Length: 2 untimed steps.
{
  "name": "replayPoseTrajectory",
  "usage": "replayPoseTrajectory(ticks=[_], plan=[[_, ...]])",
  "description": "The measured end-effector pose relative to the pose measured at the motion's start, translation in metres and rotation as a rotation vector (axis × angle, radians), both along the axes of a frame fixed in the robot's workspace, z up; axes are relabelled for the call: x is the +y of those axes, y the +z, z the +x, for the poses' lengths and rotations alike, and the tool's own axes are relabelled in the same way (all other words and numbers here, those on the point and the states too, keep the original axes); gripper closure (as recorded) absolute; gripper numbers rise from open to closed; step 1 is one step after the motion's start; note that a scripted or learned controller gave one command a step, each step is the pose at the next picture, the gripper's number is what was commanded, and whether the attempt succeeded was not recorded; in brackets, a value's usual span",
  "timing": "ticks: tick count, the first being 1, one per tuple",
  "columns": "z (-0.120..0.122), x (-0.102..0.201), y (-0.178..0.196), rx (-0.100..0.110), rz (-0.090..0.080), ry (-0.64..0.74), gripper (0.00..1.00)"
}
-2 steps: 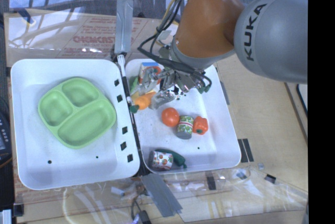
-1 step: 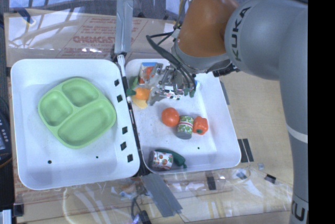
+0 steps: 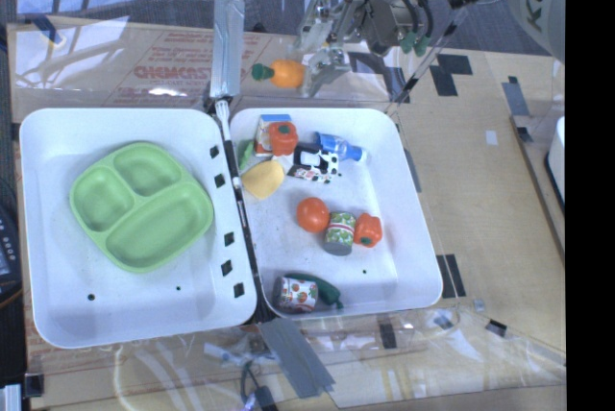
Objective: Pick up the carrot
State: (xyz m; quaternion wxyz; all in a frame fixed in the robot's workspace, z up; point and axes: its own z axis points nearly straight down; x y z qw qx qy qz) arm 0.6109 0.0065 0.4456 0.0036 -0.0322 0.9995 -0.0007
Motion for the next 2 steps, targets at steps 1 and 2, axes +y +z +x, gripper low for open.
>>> replayPoseTrajectory(ticks=[1, 2], plan=[[0.0, 0.0, -0.001, 0.002, 0.0, 0.0, 0.0], [0.001, 0.0, 0.01, -0.002, -0.001, 0.001, 1.0]])
